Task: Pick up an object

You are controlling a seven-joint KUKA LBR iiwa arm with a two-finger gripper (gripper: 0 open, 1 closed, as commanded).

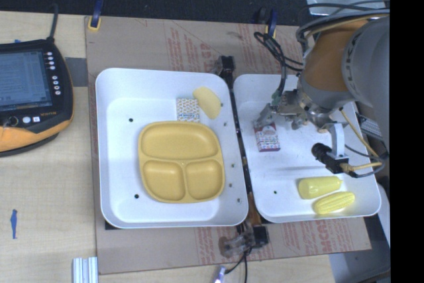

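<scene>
My gripper (270, 114) hangs over the upper left part of the right bin (291, 205), at the end of the grey arm with its orange band (331, 63). Just below its tip a small red-and-white packet (267, 140) lies on the bin floor, and whether they touch I cannot tell. A yellow corn cob (333, 202) and a smooth yellow piece (319, 186) lie together in the bin's lower right corner. Nothing shows held in the gripper.
The left bin (116, 202) holds a yellow divided plate (180, 161), a small patterned packet (188, 110) and a pale yellow piece (207, 101). A handheld control pendant (30, 93) lies on the bench at far left. Black cables (275, 50) trail behind the right bin.
</scene>
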